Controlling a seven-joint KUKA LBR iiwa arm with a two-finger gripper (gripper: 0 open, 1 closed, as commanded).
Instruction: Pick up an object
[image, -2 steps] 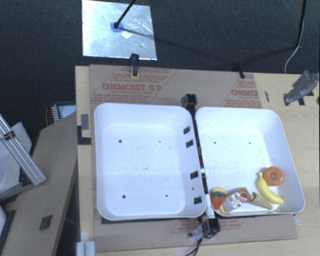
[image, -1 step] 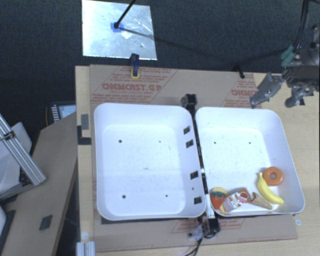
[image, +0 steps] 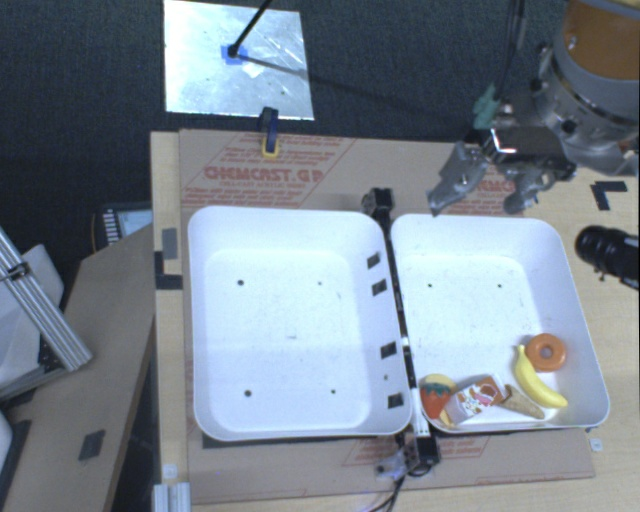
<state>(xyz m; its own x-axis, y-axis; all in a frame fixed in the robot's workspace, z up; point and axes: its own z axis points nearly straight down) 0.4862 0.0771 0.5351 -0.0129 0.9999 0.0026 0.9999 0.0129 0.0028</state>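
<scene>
My gripper (image: 487, 193) hangs above the far rim of the right bin (image: 470, 290), its two grey fingers spread apart with nothing between them. The objects lie in that bin's near right corner, well away from the gripper. A yellow banana (image: 535, 382) lies beside an orange ring-shaped toy (image: 546, 351). Along the front wall sit a red and orange fruit-like toy (image: 436, 393), a small white and red packet (image: 474, 398) and a tan cone-shaped piece (image: 520, 402).
The left bin (image: 285, 320) adjoins the right one along a black-clipped seam (image: 394, 300). Both rest on a cardboard sheet (image: 270, 170). A shiny metal plate (image: 238, 60) lies beyond the bench's far edge. A metal rail (image: 35, 300) stands at the left.
</scene>
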